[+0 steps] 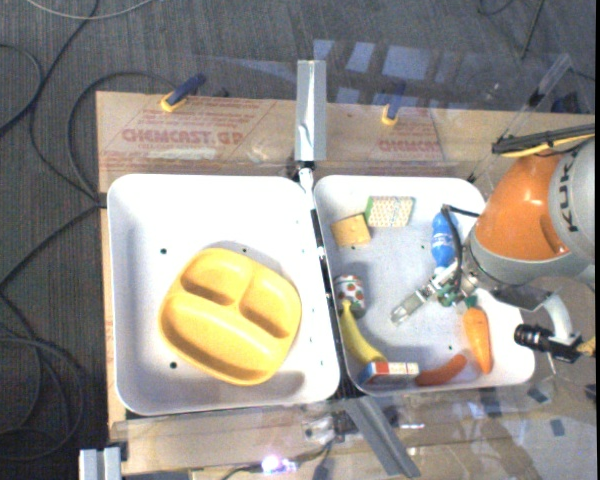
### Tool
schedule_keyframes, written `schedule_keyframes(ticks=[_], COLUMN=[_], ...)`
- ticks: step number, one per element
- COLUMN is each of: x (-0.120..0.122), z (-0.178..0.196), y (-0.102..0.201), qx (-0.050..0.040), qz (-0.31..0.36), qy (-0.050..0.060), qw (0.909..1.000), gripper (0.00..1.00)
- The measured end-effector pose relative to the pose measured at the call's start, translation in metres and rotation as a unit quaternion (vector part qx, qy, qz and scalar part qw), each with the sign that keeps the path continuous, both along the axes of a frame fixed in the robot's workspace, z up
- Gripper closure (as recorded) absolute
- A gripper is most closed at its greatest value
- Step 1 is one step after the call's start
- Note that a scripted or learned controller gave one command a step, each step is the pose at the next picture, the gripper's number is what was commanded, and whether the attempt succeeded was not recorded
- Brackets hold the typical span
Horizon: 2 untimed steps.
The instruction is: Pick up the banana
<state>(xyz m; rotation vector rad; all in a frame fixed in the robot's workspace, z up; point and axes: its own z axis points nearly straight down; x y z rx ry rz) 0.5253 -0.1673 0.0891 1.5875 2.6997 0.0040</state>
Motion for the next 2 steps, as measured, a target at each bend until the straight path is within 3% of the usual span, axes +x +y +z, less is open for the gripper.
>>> schedule_keyframes(ticks=[1, 2], x=[-0.034, -0.027], z=[0.093, 0.000], y=[-0.017, 0.041], qx=[-0.0004, -0.0045], qz=[0.256, 0.322], qy=[0.004, 0.001], qw=[0.9667, 0.9469], gripper=[0.00, 0.00])
